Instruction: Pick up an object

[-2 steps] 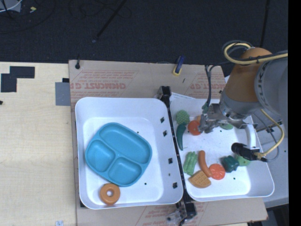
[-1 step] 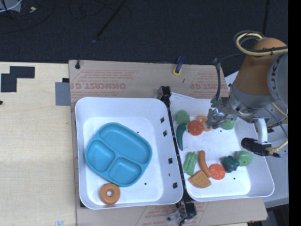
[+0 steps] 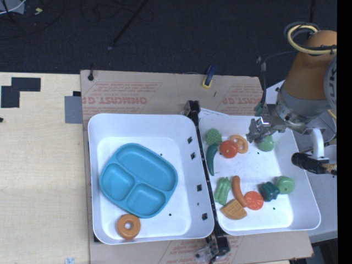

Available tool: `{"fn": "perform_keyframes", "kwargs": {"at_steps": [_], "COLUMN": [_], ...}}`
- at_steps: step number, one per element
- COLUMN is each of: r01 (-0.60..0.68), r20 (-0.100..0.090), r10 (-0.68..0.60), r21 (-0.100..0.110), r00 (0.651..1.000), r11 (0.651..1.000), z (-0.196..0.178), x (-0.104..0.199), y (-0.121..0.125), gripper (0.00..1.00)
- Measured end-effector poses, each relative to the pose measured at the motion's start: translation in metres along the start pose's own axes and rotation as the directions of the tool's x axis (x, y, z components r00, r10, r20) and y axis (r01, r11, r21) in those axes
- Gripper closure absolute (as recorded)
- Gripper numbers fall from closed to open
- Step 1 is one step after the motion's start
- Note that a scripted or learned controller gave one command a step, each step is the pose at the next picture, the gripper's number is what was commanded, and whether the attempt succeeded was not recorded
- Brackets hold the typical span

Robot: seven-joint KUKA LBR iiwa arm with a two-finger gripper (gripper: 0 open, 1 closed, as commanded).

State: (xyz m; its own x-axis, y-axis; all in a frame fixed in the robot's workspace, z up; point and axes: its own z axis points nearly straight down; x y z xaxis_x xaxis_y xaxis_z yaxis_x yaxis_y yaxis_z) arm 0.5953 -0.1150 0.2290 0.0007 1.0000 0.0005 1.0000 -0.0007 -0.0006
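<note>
My gripper (image 3: 257, 128) hangs over the upper right part of the right bin (image 3: 305, 202), on the grey arm with its orange band (image 3: 308, 65). A pale green round toy (image 3: 267, 144) lies just below and to the right of the gripper tip; whether they touch is unclear. Left of it lie an orange pretzel ring (image 3: 240, 142), a red tomato (image 3: 228, 149), a green leafy toy (image 3: 213, 136) and a dark green cucumber (image 3: 211, 158). Nearer the front sit a green pepper (image 3: 222, 190), an orange sausage (image 3: 237, 186), a second red tomato (image 3: 253, 200), an orange wedge (image 3: 234, 210), a teal toy (image 3: 269, 191) and a green apple (image 3: 285, 185).
The left bin (image 3: 99, 131) holds a blue divided plate (image 3: 138, 179) and a glazed donut (image 3: 128, 226) at its front. A black divider (image 3: 202, 169) joins the two bins. Cardboard (image 3: 143, 92) lies under both. A black fitting (image 3: 311, 163) juts in at the right.
</note>
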Motion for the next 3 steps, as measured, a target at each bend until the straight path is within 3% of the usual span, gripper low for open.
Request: {"fn": "perform_keyframes", "kwargs": {"at_steps": [2, 3], "r01": [0.005, 0.004], "r20": [-0.002, -0.001], "r10": [-0.005, -0.004], "r21": [0.004, 0.001], "r00": [1.000, 1.000], "r11": [1.000, 1.000], "z": [0.016, 0.003], "x": [0.112, 0.166], "y": [-0.002, 0.009], "gripper": [1.00, 1.00]}}
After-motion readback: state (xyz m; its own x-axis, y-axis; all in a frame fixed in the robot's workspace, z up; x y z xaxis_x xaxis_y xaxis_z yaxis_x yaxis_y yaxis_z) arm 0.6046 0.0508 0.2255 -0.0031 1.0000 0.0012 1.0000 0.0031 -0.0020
